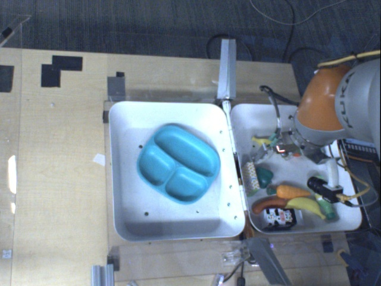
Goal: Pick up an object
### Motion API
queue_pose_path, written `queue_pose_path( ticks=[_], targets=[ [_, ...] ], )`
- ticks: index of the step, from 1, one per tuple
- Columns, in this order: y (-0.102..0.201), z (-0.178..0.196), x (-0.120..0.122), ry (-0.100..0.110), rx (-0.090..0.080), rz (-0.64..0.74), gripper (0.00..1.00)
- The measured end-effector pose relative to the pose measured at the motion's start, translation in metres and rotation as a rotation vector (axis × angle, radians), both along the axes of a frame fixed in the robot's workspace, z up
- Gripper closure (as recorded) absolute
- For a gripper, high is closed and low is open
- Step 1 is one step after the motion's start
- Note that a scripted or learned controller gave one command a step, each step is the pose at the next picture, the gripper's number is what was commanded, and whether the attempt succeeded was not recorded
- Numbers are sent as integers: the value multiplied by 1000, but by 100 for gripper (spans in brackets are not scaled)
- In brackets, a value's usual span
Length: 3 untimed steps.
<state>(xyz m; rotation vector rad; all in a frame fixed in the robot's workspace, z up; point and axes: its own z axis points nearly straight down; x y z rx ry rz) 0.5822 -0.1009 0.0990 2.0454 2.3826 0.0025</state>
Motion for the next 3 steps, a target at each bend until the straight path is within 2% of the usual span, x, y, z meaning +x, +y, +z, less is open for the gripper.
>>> queue_pose_path(
  ticks=[1,2,3],
  targets=[
    [-29,-11,55,-9,0,-30,0],
    [-59,1,59,-3,0,-378,0],
    [-79,-14,86,10,0,-231,0]
  ],
)
